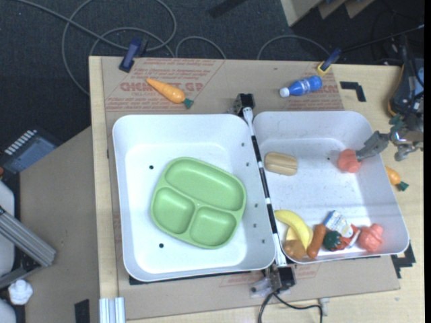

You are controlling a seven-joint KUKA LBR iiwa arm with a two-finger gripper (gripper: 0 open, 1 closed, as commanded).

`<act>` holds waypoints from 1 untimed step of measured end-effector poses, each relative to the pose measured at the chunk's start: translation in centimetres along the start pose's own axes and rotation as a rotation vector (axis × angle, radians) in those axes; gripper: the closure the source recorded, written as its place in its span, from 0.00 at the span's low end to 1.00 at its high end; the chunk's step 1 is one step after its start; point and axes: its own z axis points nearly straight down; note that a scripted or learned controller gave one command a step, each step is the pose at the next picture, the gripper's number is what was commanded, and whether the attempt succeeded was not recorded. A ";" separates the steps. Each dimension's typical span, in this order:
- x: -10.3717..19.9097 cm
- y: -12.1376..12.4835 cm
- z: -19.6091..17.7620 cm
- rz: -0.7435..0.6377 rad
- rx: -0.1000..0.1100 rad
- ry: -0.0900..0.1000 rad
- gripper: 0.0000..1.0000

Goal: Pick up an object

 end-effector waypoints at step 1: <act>0.0 3.4 10.4 -0.001 0.003 0.002 0.00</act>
